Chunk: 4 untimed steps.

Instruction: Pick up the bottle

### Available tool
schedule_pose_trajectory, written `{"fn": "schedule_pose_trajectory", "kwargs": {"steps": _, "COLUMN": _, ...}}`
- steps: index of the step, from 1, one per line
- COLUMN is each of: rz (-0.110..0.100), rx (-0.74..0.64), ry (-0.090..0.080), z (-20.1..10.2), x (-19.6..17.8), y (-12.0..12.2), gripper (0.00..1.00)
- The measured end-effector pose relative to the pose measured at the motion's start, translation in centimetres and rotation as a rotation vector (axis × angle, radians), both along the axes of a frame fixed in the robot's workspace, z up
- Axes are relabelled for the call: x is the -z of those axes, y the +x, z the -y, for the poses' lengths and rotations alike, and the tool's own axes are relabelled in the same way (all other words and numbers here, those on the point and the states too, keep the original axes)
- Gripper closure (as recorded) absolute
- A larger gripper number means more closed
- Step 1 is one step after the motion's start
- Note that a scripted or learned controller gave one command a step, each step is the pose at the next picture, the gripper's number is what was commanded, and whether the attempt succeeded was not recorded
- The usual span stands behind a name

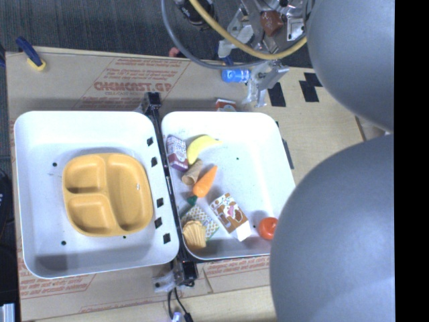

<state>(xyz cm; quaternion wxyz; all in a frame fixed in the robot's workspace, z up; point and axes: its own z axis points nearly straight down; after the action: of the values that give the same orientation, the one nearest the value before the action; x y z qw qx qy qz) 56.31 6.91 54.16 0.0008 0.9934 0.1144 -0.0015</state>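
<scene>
Jaws: we cannot tell whether they stand open or closed. The gripper (267, 29) hangs high above the bench, well beyond the carrot (206, 180). It appears as a cluster of metal parts looped by a yellow hose (214, 22). A small brown object (271, 21) sits among those parts, and we cannot tell whether it belongs to the gripper or is being carried.

Camera view: we take the bottle (232, 217) to be the brown-and-white printed container with a white end. That reading is a judgement, since its shape is not clear. It lies on its side in the right bin (268, 129), just below and to the right of the carrot. It touches nothing of the gripper and lies well apart from it.

A banana (201, 145) lies above the carrot, with a purple packet (176, 150) to the upper left. A patterned packet (202, 219) and a ridged yellow item (194, 234) lie below. An orange-red item (268, 228) lies to the lower right, partly hidden by the arm (335, 233). A yellow tray (107, 193) rests in the left bin (40, 129), far to the carrot's left. A blue object (234, 76) rests on the bench, well above the carrot.

Progress: we judge the pick not yet made. The descent, the grasp and the lift all remain.
</scene>
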Motion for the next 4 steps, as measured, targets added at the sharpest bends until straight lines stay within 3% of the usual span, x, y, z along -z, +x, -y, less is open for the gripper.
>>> {"fn": "schedule_pose_trajectory", "kwargs": {"steps": 1, "rz": 0.0, "rx": 0.024, "ry": 0.0, "z": -2.2, "x": 0.0, "y": -2.8, "gripper": 0.0}}
{"fn": "schedule_pose_trajectory", "kwargs": {"steps": 2, "rz": 0.0, "rx": 0.023, "ry": 0.0, "z": -8.5, "x": 0.0, "y": 2.3, "gripper": 0.0}}
{"fn": "schedule_pose_trajectory", "kwargs": {"steps": 3, "rz": 0.0, "rx": 0.026, "ry": -0.001, "z": -3.5, "x": 0.0, "y": 5.9, "gripper": 0.0}}
{"fn": "schedule_pose_trajectory", "kwargs": {"steps": 4, "rz": -0.002, "rx": 0.025, "ry": 0.002, "z": -0.9, "x": 0.0, "y": 8.5, "gripper": 0.0}}
